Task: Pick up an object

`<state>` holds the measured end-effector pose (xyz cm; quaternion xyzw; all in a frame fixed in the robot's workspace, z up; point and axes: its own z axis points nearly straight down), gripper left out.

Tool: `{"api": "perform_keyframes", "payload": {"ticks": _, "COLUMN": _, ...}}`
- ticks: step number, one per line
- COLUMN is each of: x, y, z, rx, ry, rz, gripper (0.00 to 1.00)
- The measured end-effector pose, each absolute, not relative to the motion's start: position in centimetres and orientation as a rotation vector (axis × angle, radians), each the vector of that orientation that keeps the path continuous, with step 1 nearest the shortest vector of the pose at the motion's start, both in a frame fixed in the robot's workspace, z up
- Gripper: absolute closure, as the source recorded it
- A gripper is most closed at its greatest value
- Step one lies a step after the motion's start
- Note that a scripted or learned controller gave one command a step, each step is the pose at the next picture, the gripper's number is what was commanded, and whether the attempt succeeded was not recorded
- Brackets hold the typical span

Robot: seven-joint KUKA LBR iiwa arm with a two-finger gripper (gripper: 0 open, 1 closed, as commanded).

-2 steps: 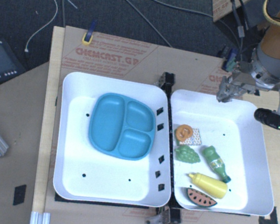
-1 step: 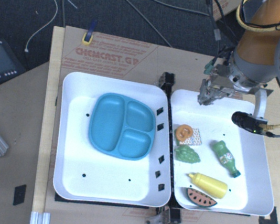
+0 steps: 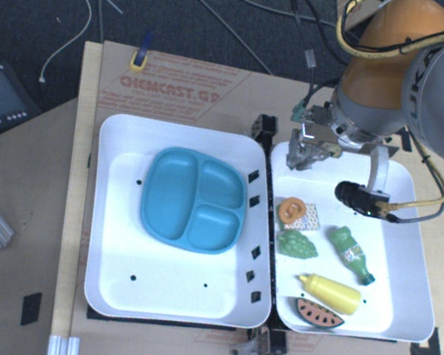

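The camera view shows the grey, orange-banded arm's two-finger gripper [image 3: 303, 154], grip state unclear, hanging over the right white bin's [image 3: 421, 248] far-left corner, small toy foods [image 3: 318, 256] nearer, cardboard-topped bench [image 3: 178, 85] beneath.
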<state>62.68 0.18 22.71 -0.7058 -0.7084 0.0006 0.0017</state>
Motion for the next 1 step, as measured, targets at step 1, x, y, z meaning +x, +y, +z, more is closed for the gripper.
{"api": "perform_keyframes", "payload": {"ticks": 1, "x": 61.9, "y": 5.71, "z": 23.71, "rx": -2.213, "ry": -2.227, "rz": -0.004, "gripper": 1.0}}
